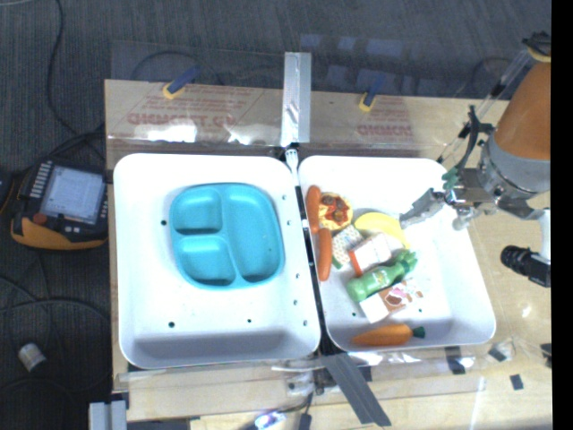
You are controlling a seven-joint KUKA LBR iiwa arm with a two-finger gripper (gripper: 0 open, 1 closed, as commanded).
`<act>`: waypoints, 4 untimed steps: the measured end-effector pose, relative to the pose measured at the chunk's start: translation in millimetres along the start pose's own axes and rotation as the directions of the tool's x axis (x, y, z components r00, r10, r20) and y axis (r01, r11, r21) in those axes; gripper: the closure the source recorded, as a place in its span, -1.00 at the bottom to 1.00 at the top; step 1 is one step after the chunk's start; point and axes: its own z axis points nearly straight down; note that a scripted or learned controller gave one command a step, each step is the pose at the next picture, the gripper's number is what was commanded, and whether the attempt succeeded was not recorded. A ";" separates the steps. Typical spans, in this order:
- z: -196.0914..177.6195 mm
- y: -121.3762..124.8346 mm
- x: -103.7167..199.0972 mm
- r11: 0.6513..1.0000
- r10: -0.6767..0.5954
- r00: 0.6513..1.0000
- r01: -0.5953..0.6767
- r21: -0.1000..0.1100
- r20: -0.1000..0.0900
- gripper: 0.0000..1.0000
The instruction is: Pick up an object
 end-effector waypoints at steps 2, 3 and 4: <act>161.5 61.4 -12.9 0.992 -0.127 0.992 0.127 -0.011 0.006 -1.00; 151.2 62.4 -12.0 0.992 -0.127 0.992 0.127 -0.014 0.004 1.00; 38.2 75.5 54.2 0.992 -0.127 0.992 0.127 -0.003 0.002 1.00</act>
